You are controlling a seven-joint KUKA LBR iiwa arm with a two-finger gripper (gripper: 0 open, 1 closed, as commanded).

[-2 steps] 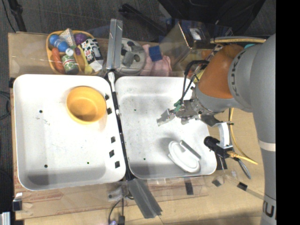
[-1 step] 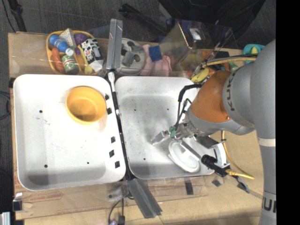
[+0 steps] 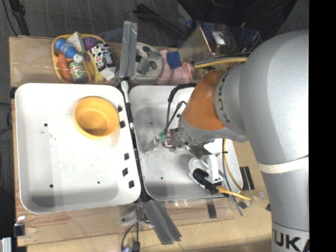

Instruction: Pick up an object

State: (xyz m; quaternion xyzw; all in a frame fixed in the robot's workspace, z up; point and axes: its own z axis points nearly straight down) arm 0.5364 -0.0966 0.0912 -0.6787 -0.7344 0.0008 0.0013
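My gripper (image 3: 167,139) reaches down into the right bin (image 3: 157,180), near the middle of its floor, with the grey arm and its orange band (image 3: 207,106) covering the bin's right half. A small greenish and silvery thing (image 3: 159,139) shows right at the gripper's tip, low over the bin floor; whether it is between the fingers is too small to tell. A yellow bowl (image 3: 96,117) stands upright in the upper middle of the left bin (image 3: 47,182), far from the gripper.
A yellow basket (image 3: 79,56) of small toys and bottles sits behind the left bin. A grey part (image 3: 145,62), a blue block (image 3: 174,60) and pink cloth (image 3: 181,73) lie behind the right bin. A raised divider (image 3: 131,140) separates the bins.
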